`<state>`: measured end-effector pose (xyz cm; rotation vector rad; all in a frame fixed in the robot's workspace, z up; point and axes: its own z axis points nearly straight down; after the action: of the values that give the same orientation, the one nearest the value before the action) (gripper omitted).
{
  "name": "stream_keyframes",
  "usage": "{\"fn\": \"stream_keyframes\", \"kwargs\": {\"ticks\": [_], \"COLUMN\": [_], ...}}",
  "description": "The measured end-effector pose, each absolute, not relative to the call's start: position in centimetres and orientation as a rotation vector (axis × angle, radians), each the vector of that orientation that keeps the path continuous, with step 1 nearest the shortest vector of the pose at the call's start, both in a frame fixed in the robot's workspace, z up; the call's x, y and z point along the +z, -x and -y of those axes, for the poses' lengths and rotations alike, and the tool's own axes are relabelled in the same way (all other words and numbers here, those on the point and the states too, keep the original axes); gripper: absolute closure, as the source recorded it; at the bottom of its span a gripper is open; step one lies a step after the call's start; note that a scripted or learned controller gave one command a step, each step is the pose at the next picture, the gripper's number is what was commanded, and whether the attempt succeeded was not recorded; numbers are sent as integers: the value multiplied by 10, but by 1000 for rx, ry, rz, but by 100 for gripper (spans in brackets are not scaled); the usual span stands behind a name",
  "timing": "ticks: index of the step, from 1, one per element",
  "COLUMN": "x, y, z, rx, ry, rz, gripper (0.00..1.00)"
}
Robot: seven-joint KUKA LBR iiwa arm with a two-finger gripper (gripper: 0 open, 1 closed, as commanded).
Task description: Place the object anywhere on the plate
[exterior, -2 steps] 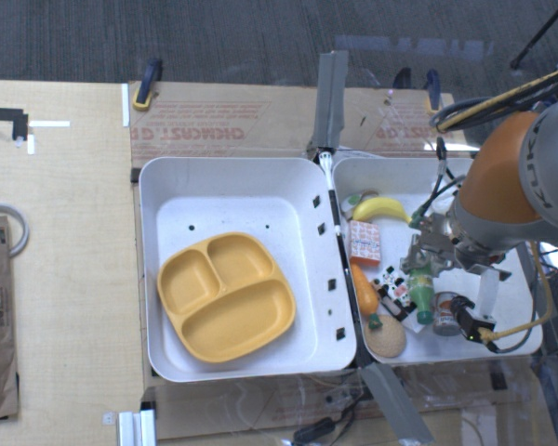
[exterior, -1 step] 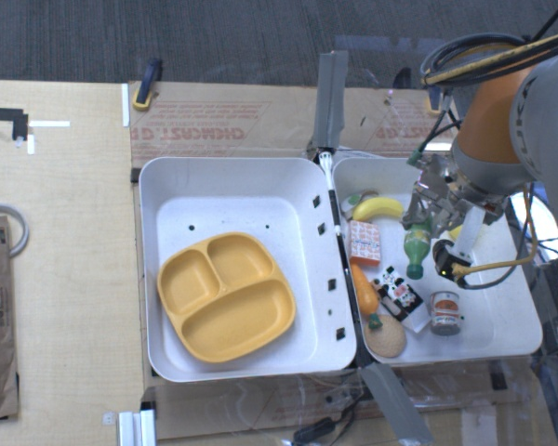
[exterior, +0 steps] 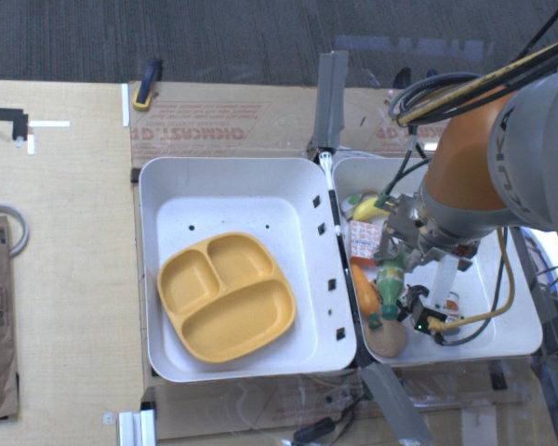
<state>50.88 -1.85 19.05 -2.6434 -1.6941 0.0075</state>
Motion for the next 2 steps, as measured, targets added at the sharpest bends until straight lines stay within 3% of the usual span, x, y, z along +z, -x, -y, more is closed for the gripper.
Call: {"fn": "stream_keyframes", "kwargs": {"ticks": [2], "x": [191], "y": [-635], "z": [-3], "rx": [8], "ry": [2922], "rz": [1155], "gripper": [100]}}
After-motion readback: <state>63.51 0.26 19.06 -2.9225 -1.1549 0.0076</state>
